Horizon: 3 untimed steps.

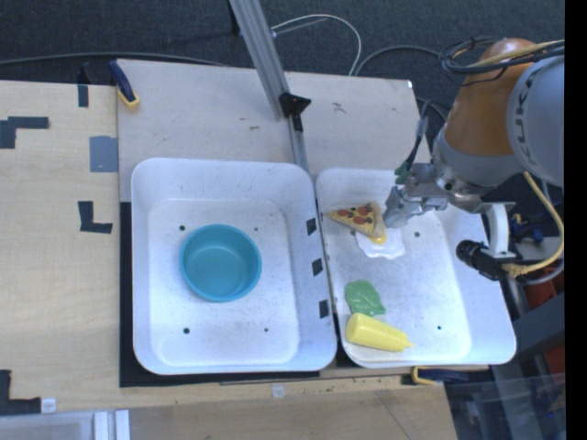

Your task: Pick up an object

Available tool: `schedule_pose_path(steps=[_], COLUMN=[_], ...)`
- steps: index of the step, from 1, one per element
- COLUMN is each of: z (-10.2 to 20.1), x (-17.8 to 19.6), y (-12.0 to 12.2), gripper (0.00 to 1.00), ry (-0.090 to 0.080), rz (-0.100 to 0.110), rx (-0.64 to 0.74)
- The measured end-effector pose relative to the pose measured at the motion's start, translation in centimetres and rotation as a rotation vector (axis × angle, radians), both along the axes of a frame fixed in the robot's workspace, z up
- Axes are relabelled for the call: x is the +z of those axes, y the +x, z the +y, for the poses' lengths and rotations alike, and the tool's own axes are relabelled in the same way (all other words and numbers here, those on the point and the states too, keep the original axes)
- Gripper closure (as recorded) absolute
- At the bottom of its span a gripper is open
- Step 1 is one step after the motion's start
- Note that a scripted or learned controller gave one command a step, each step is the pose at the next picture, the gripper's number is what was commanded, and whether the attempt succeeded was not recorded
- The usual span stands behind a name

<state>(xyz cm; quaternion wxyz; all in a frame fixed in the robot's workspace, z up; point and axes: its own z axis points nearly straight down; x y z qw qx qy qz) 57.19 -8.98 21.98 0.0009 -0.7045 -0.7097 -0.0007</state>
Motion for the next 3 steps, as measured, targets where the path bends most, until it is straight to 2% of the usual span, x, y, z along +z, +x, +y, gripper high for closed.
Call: schedule_pose_path(steps=[2, 3], z=[10.0, 14.3], x=[-1.0, -1.2], y=[0.4, 1.6], gripper=[1.0, 1.0], ry=[-0.001, -0.001], rz=[0.002, 0.001], rx=[-0.001, -0.001])
